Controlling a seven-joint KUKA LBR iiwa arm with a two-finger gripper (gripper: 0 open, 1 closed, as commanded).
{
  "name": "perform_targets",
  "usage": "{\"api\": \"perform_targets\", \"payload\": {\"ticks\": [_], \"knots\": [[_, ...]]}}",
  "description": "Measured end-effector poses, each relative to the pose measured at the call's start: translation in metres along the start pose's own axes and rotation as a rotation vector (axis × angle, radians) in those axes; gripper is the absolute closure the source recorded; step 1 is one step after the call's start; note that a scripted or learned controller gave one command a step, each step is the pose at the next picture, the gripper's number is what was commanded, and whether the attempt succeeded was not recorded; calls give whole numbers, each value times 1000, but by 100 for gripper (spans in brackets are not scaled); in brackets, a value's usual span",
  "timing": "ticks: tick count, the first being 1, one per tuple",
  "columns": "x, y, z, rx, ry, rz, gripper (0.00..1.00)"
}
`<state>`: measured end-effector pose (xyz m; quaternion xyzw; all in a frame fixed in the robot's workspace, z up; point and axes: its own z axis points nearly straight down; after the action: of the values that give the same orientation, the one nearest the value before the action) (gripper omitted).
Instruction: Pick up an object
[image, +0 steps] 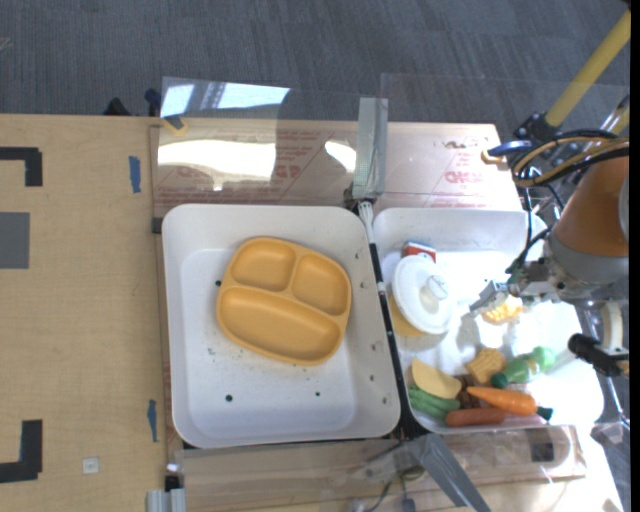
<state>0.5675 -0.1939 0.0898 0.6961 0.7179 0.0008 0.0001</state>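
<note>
The pincer (497, 296) hovers over the right bin's (470, 228) toy food at three o'clock; its grip state I cannot tell.

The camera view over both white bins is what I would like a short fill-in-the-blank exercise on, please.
1. The orange plastic plate with three compartments lies in the ____ shallow white bin.
2. The orange toy carrot lies in the ____ shallow white bin.
3. The round white lid lies to the ____ of the gripper in the picture.
4. The orange plate has ____ compartments.

Missing words: left; right; left; three
</note>
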Motion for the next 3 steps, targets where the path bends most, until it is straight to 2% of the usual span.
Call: {"api": "perform_targets", "payload": {"ticks": [1, 2, 3], "knots": [[0, 0, -10, -1, -1, 0, 100], [37, -29, -129, -7, -4, -235, 100], [-31, -59, -128, 0, -4, -162, 100]]}}
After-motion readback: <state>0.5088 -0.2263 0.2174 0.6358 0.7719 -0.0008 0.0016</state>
